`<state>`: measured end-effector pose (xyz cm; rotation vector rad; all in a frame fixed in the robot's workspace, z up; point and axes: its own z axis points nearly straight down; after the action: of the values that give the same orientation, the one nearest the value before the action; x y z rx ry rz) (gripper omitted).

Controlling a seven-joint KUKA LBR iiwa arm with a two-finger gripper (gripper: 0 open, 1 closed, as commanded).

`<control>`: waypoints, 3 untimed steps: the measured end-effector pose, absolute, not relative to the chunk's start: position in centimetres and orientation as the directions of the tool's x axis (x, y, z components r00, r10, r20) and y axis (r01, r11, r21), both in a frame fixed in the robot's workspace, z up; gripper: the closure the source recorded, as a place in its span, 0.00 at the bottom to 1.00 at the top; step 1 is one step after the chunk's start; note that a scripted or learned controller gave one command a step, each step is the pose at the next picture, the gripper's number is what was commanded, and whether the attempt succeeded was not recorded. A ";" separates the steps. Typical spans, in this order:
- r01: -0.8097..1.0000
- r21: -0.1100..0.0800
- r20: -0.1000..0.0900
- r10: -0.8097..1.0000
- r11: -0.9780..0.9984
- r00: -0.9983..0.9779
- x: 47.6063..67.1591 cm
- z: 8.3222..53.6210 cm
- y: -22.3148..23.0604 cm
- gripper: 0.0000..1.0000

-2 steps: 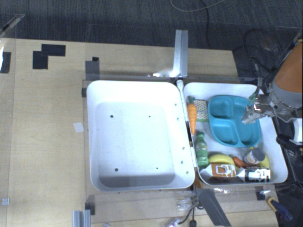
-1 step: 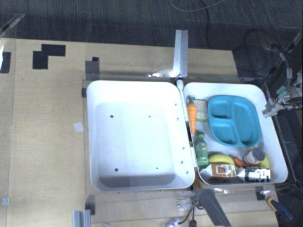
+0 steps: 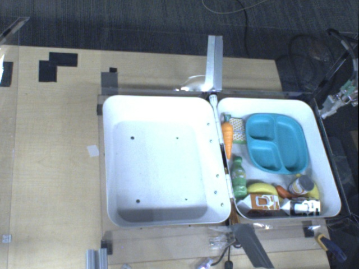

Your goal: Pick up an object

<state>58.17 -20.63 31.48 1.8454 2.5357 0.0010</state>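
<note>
Two shallow white plastic bins sit side by side on a pale wooden tabletop [image 3: 50, 167], and all the pickable goods are crowded into the right-hand bin [image 3: 322, 150]. A turquoise divided plastic tray [image 3: 277, 142] lies flat across its upper middle. Along the bin's left wall an orange plastic carrot [image 3: 226, 134] lies with its long axis running up and down the view, green top toward the far edge, and a small green bottle [image 3: 239, 176] lies just below it along the same line. A yellow banana [image 3: 262, 188], a brown-labelled packet [image 3: 265, 202] and a dark bottle with a white label [image 3: 302, 208] bunch along the near wall. The left-hand bin [image 3: 160, 161] holds none of these items. At the far right edge, a pale piece of robot hardware [image 3: 339, 98] hangs above the right bin's upper corner; whether it is the pincer, and whether that pincer is released or clenched, cannot be told. Judged from there, every candidate lies to the left and nearer the camera, the tray closest, the carrot and bottle farther across against the dividing wall.
</note>
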 end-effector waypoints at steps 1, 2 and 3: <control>0.885 0.003 -0.005 0.885 0.465 -0.465 60.2 36.5 -20.5 1.00; 0.700 0.003 -0.007 0.700 0.714 -0.714 64.6 36.4 -20.5 1.00; 0.614 0.003 -0.008 0.614 0.789 -0.789 66.5 40.1 -20.5 1.00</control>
<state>66.46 -20.46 40.10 1.0174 2.9632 0.0006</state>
